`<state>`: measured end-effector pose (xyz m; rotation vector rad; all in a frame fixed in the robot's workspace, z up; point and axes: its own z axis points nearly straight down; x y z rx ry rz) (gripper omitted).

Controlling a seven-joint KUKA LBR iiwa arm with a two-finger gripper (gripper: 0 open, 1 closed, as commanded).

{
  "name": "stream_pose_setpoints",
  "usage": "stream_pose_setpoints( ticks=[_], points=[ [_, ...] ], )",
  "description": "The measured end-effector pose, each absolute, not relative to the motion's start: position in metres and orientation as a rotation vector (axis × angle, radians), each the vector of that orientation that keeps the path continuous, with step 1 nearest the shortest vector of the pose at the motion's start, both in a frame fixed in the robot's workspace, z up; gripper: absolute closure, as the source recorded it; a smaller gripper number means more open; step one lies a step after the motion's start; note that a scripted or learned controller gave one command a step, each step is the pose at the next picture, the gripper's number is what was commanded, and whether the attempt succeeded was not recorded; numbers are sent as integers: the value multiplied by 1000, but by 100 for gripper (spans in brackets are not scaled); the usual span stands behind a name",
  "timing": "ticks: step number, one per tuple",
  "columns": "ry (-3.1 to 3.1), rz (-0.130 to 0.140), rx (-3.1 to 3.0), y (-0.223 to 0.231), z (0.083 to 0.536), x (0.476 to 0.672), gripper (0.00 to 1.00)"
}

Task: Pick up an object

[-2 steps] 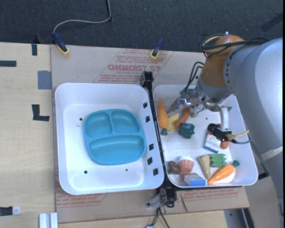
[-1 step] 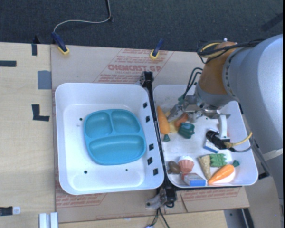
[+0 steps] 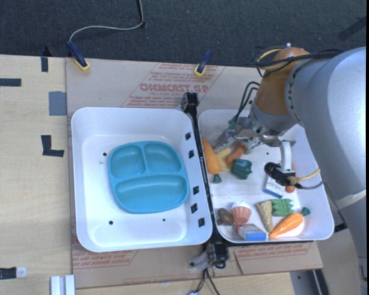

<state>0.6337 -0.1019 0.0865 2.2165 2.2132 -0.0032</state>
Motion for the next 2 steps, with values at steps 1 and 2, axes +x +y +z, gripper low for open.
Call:
stream_pose_setpoints(
  ticks=[1, 2],
  points=[
    [2216, 0, 2217, -100, 97, 634, 100],
    [2223, -1, 2221, -82, 184, 574, 100]
  ],
)
